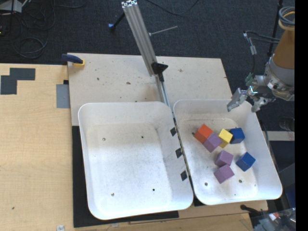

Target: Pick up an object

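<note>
The task looks barely begun: nothing has been lifted, and all the blocks lie loose on the floor of the right bin [274, 186]. The pincer [246, 100] hangs above that bin's far right corner, its two grey fingers spread apart with nothing between them, one pointing toward the bin's far rim and the other out by its right edge. Taking the orange block [204, 131] as the landmark, it sits nearest the divide between the two bins; a purple block [212, 142] touches it on the near right side, and a yellow block [225, 136] sits just beyond that, touching a blue block [237, 134] farther right again. Nearer the camera from the orange block lie two more purple blocks, one [224, 158] just above the other [224, 173], with a second blue block [246, 161] off to their right, a little apart. The left bin [96, 129] lies on the other side of the orange block, across the rim. What remains, as I judge it, is almost everything: the arm must carry the pincer in over one block, come down, close on it and raise it. The second blue block, with free space around it, seems the easiest choice; the orange and yellow ones are crowded by neighbours.
</note>
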Available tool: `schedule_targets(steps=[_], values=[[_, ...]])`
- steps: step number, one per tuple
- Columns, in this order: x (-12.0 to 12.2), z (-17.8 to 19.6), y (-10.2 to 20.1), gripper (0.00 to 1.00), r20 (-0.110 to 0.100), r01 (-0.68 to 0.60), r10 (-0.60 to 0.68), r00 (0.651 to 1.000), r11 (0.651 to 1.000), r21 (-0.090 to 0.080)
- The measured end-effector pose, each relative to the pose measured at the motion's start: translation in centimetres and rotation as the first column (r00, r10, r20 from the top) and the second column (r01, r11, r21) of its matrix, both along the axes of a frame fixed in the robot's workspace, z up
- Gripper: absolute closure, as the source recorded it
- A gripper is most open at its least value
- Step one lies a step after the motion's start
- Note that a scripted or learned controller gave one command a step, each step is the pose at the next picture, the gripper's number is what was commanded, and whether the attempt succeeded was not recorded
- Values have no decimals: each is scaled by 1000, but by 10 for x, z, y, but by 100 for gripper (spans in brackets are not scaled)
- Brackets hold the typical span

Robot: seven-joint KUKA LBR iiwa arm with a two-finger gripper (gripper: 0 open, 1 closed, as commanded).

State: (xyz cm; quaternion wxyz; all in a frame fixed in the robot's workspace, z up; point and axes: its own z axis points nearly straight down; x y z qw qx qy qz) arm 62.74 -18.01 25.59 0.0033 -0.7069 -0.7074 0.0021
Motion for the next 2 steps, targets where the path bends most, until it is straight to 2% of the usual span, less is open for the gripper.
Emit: schedule_targets(steps=[1, 2], values=[[1, 3, 0, 0, 4, -3, 3, 1000, 1000, -2], [-7, -58, -3, 0, -1, 1, -1, 1000, 1000, 0]])
